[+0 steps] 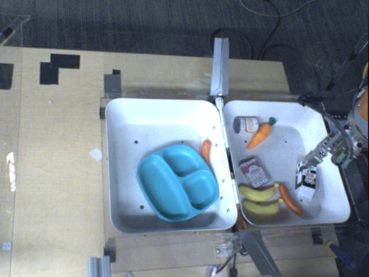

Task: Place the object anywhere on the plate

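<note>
In the right white bin (323,117), 2 yellow bananas (260,199) lie along the near edge with a red-orange sausage-shaped piece (290,200) at their right end. Just beyond sits a small dark-red patterned packet (254,171). The two-finger gripper (305,173) hangs over the right side, clamped on a small white-and-black carton (307,183). Toward the far edge lie an orange carrot (260,134) and a small can (247,124). In the left white bin (124,154), the blue 3-compartment plastic plate (177,181) sits near the middle, a small orange piece (206,150) touching its far right rim

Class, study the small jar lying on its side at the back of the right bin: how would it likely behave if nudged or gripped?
The jar lies on its side, so it would probably roll when nudged. Its rounded, smooth-looking body may slip from a pinch. It looks small, likely light and rigid. The carrot beside it might stop a roll that way.
</note>
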Action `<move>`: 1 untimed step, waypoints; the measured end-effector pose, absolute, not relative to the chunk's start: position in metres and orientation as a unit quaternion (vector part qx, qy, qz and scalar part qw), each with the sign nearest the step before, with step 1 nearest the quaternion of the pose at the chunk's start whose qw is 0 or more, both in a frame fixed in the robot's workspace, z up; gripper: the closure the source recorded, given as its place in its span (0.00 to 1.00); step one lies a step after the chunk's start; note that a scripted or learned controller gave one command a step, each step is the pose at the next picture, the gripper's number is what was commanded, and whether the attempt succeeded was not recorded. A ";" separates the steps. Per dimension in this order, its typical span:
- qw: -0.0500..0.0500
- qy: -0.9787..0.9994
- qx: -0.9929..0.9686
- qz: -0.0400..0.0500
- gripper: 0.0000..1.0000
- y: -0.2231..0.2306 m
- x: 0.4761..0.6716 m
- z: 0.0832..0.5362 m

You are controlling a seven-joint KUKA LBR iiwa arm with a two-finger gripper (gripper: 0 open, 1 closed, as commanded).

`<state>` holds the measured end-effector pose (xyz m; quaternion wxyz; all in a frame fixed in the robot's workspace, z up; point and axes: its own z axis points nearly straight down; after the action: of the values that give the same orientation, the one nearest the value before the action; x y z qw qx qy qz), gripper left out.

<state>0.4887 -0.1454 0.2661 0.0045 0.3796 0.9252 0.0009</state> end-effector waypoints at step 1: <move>0.009 0.926 0.378 0.002 1.00 -0.145 0.491 0.278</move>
<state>0.4911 -0.1451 0.2778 0.0086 0.3781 0.9257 0.0017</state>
